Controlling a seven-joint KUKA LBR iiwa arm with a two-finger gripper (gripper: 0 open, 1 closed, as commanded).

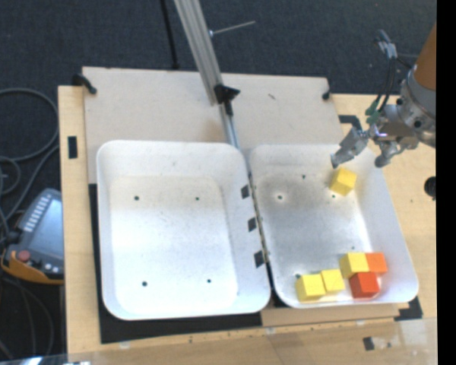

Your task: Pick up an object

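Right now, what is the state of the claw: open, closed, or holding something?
Claw: open, holding nothing; its two fingers are spread above the right shallow white bin, with the small yellow cube lying free just below them.

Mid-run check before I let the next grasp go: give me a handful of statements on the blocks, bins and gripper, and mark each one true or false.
1. All the blocks lie in the right bin. True.
2. The gripper is shut on the lone yellow block. False: its fingers are spread, and the block lies apart from them, just below the left fingertip.
3. A cluster of blocks sits at the right bin's near edge. True.
4. Every block is yellow. False: the cluster also holds orange ones.
5. The gripper is over the left bin. False: it is at the right bin's far right corner.
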